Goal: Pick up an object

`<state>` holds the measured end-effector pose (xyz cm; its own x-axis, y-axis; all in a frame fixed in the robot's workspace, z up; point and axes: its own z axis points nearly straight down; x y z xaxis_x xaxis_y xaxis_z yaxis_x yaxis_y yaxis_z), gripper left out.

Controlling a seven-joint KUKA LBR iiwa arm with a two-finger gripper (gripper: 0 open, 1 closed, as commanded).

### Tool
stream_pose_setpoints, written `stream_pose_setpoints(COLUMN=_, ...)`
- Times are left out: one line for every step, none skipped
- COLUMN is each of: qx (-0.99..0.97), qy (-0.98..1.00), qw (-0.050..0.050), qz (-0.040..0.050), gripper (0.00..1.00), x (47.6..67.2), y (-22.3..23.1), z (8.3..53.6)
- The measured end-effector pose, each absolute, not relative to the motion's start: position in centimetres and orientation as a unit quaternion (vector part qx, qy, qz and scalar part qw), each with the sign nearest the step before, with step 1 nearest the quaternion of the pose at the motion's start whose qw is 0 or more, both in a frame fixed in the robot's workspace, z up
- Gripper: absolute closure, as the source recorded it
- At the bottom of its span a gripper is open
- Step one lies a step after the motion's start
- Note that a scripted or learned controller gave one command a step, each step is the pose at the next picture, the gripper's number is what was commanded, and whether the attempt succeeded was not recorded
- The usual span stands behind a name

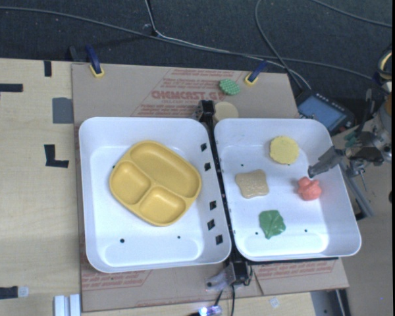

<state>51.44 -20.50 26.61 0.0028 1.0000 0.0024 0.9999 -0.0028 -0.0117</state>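
Grey two-finger claw (314, 170) at right bin (286, 250) edge, finger spread unclear; lumpy red-pink soft toy (309, 189) just below tip, round yellow waffle piece (284, 150) left.

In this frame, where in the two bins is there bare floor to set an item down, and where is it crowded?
Left bin: bare strip along the near wall below the yellow divided plate. Right bin: a small gap between the tan piece, green piece and red piece. Crowded at its far right, where the gripper sits beside the red piece and yellow disc.
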Motion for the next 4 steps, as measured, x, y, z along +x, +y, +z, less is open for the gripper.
stream_pose_setpoints(qx=-0.707, qy=-0.707, qw=0.0, qz=0.0005, gripper=0.0, x=51.7, y=-20.4, z=27.2)
stream_pose_setpoints(qx=-0.707, qy=-0.708, qw=0.001, qz=0.0016, gripper=0.0, x=52.6, y=-20.5, z=22.2)
stream_pose_setpoints(qx=-0.707, qy=-0.707, qw=0.003, qz=0.0021, gripper=0.0, x=52.5, y=-20.8, z=15.8)
stream_pose_setpoints(qx=-0.707, qy=-0.707, qw=-0.008, qz=0.0004, gripper=0.0, x=53.6, y=-20.9, z=10.7)
